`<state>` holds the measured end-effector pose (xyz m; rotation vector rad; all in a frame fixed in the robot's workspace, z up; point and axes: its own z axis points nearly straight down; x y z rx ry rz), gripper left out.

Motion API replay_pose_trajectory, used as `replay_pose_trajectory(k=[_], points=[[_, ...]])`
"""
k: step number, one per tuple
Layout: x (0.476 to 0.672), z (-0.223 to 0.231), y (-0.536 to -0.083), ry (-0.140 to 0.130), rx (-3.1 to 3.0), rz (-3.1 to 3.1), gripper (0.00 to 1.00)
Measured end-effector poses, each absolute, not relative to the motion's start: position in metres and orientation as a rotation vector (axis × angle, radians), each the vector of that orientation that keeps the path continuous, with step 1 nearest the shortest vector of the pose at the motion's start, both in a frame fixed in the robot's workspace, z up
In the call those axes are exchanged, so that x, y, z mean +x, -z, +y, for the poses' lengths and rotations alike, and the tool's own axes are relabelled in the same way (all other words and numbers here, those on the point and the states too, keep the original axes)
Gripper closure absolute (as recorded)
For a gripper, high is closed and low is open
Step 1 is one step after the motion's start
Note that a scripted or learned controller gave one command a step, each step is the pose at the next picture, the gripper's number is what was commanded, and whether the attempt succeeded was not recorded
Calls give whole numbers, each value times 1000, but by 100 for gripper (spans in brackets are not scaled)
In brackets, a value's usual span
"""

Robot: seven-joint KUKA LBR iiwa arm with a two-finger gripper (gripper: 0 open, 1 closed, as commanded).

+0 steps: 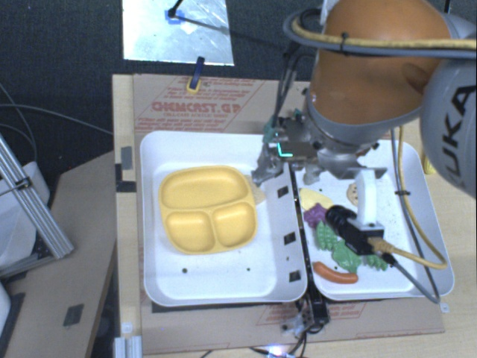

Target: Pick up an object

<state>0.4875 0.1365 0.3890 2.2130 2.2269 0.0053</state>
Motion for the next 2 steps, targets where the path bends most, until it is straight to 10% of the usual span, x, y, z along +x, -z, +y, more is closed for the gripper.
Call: replay_pose_trajectory(k=[1, 2], points=[[488, 137, -400, -9, 2208, 2231, 100], [488, 137, -400, -8, 2208, 2230, 0]])
